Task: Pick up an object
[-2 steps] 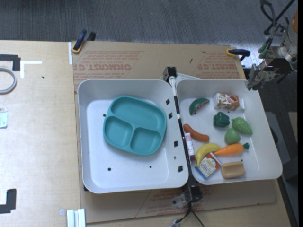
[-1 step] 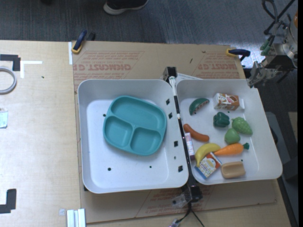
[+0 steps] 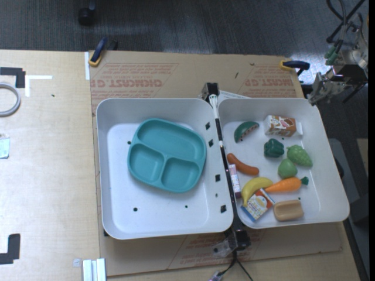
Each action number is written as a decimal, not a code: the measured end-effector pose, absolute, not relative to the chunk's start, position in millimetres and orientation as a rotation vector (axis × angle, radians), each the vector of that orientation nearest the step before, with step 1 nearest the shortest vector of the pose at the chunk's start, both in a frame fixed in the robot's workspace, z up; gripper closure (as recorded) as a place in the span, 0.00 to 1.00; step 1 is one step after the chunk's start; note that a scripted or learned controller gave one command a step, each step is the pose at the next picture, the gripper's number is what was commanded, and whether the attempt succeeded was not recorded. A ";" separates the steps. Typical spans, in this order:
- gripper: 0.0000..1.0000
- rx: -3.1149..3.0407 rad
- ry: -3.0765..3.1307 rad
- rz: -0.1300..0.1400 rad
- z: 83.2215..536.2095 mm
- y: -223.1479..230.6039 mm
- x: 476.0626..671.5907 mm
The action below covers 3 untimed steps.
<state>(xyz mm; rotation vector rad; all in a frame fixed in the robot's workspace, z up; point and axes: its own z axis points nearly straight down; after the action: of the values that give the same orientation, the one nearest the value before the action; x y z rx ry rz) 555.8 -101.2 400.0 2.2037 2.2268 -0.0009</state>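
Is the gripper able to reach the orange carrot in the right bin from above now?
Probably yes. The carrot lies uncovered, with nothing above it; the banana touches only its left end. The gripper is outside the bin's far right corner.

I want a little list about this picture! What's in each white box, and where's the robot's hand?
left bin: a teal plate with three sections, lying flat
right bin: toy food, all apart from the plate
toy food: banana, carrot, sausage, bread, a green bunch, small boxes
banana and carrot: side by side, near the front
hand: outside the right bin, past its far right corner
under the bins: brown cardboard
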 end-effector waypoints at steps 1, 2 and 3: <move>1.00 2.225 2.219 -0.001 153.9 -108.1 533.1; 1.00 2.219 2.221 0.000 296.3 -93.1 478.4; 1.00 2.214 2.222 0.001 406.5 -106.5 478.9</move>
<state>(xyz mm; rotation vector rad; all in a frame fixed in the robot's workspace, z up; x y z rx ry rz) 478.9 -106.5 406.5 2.2142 2.2220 0.0015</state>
